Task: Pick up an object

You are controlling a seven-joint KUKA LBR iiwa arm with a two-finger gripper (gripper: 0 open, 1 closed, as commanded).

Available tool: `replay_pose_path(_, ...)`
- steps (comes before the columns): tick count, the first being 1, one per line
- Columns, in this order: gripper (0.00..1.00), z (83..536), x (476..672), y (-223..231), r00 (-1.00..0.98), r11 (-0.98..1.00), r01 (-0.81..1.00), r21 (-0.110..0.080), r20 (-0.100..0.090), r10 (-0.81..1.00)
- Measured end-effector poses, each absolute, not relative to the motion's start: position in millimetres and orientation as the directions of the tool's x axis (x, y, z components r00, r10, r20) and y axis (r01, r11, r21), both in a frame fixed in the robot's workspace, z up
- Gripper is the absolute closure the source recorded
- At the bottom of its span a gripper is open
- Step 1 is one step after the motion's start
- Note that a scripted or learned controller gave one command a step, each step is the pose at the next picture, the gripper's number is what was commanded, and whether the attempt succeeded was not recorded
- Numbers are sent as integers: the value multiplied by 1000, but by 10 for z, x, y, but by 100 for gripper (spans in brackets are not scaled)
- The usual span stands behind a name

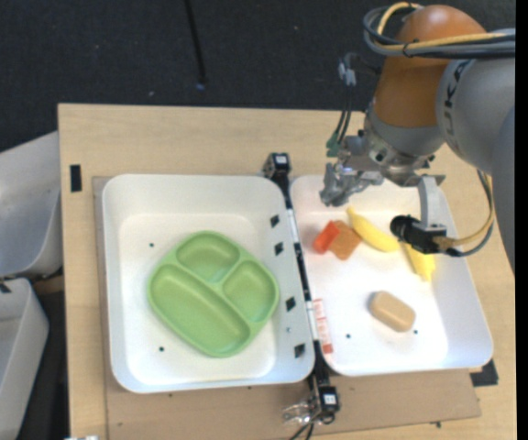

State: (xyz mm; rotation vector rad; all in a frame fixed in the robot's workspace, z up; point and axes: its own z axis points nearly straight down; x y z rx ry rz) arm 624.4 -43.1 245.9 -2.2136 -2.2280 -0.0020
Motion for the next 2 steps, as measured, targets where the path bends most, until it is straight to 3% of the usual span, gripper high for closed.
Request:
replay_pose_path(1,100,2543,6125,32,-6,6,1000,0,1,1000)
replay_pose_path(2,100,2499,5885,583,-6,6,1000,-1,1,1000)
